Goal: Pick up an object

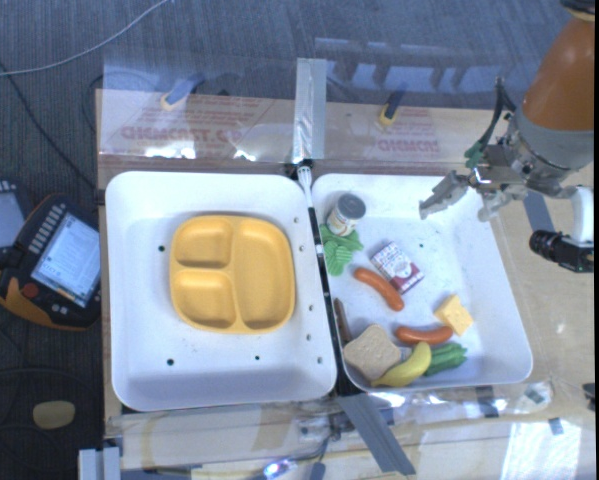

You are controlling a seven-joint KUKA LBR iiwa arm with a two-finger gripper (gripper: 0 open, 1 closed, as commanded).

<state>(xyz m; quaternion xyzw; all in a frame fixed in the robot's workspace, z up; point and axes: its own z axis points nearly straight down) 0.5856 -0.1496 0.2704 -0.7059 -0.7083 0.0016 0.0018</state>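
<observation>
White bin (499, 298), curved (yellow) banana (407, 367)

Bright, even light; glare on bottom tape.

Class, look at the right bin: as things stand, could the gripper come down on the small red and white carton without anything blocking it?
Probably yes. The carton lies apart from the sausage, and the gripper hovers open above the same bin.

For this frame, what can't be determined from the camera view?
- Gripper: too small and blurred to tell how it is set.
- Arm: cut off by the top and right edges.
- Brown stick: lower end hidden under the bread.
- Green item: partly covered by the banana; type unclear.
- Carton: label too small to read.
</observation>
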